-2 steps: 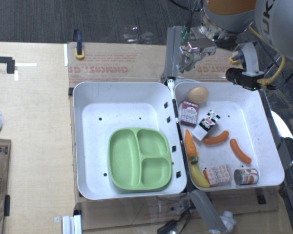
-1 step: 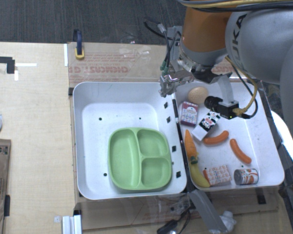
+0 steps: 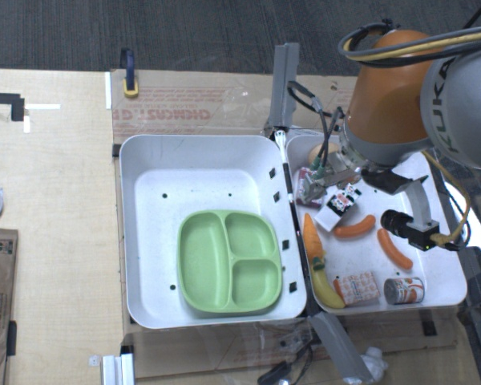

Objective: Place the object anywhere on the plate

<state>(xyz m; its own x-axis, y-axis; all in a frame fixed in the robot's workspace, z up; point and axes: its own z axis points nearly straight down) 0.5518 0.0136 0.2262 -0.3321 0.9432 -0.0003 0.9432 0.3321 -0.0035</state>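
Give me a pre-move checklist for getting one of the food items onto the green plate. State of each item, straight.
1. Green plate lies flat in the left bin, all three compartments free to receive: ok.
2. Pincer sits low over the right bin, at its far left corner: ok.
3. Something held in the pincer: cannot tell; the wrist covers it.
4. Candidate objects reachable: two sausages, carrot, banana and can lie uncovered: ok.
5. Carrot and banana lie tight against the divider wall, little room to grip them: not ok.
6. Path to the plate crosses the raised bin walls in the middle; lift first: ok once raised.
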